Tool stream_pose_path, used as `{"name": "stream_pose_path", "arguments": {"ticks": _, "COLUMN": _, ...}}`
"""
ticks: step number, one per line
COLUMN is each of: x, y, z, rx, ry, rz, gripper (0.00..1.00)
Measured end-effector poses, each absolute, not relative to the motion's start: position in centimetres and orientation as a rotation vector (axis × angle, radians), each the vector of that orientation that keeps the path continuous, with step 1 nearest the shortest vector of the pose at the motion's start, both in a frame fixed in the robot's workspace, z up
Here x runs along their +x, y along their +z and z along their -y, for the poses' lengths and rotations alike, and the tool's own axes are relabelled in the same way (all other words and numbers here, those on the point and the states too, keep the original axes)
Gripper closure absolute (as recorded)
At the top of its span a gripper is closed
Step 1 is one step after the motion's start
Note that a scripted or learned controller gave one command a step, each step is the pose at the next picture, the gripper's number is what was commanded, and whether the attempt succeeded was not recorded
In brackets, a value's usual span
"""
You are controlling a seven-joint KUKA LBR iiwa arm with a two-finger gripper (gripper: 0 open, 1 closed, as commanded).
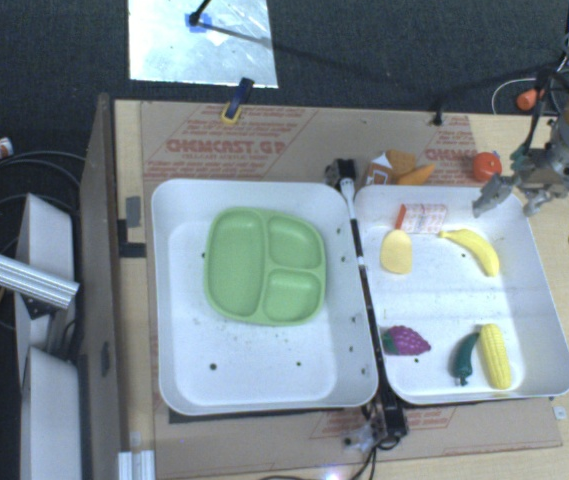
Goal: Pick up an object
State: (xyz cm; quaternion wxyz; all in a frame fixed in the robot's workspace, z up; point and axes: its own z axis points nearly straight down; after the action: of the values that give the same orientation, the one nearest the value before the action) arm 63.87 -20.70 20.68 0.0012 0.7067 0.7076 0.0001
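My gripper (513, 199) hangs at the far right, above the back right corner of the right bin (544, 313), with its two fingers spread and nothing between them. In that bin lie a yellow banana (475, 250) just below and left of the gripper, a pale yellow pear-shaped piece (396, 253), a small red and white packet (422, 217), purple grapes (406, 342), a corn cob (494, 355) and a dark green pepper (464, 359).
The left bin (179, 268) holds a green divided plate (265, 266). Behind the bins on the cardboard lie an orange carrot-like piece (410, 173) and a red ball (486, 166). Cables run along the bench at the far right.
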Motion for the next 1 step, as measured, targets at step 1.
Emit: {"name": "stream_pose_path", "arguments": {"ticks": 1, "x": 62.70, "y": 7.76, "z": 20.56, "rx": 2.223, "ry": -0.003, "rz": -2.225, "gripper": 0.00}}
